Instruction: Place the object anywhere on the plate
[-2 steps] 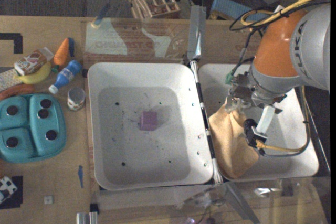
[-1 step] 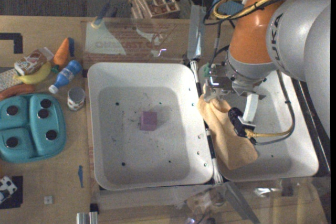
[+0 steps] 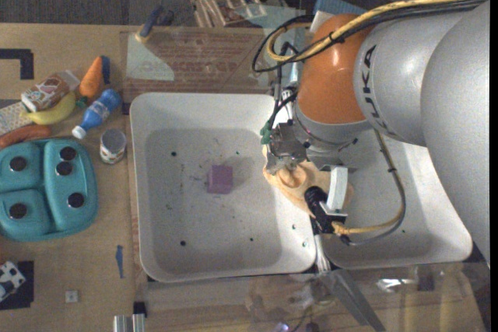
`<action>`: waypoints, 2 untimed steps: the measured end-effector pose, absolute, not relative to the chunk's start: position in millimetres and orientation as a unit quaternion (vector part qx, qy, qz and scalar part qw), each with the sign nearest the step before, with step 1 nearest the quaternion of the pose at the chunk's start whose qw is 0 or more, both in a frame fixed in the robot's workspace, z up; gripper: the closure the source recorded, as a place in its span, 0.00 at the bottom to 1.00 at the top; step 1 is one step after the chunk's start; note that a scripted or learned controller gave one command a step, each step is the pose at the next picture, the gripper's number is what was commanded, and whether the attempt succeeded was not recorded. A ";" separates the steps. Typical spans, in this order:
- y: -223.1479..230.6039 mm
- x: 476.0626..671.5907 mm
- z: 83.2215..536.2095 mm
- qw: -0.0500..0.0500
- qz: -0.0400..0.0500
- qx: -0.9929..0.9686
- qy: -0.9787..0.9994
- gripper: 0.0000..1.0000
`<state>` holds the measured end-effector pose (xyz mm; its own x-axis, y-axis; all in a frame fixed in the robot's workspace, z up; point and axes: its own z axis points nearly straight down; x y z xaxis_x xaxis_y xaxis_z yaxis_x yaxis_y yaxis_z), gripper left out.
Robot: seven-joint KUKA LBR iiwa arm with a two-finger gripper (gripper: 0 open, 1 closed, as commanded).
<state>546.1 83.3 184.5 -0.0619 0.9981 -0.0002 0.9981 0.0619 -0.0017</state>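
A small purple block (image 3: 219,179) lies flat on the floor of the left white bin (image 3: 156,229), a little right of its middle. A peach-coloured plate (image 3: 292,186) shows in part at the left edge of the right bin (image 3: 436,245), under the arm's wrist. My gripper (image 3: 282,161) hangs right over that plate, beside the wall between the two bins, and the grey and orange wrist hides most of it. The block is about a hand's width left of the gripper and nothing touches it.
The big grey arm covers most of the right bin. On the bench to the left lie a teal tray (image 3: 43,186), a small can (image 3: 113,145), a blue bottle (image 3: 97,113), a banana (image 3: 54,113) and a carrot (image 3: 93,75). Boxes (image 3: 229,0) stand behind the bins.
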 end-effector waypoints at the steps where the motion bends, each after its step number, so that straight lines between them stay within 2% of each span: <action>1: 26.8 561.8 203.6 -0.001 0.000 -0.797 -0.604 1.00; 2: 87.3 570.0 205.5 -0.001 0.000 -0.762 -0.648 1.00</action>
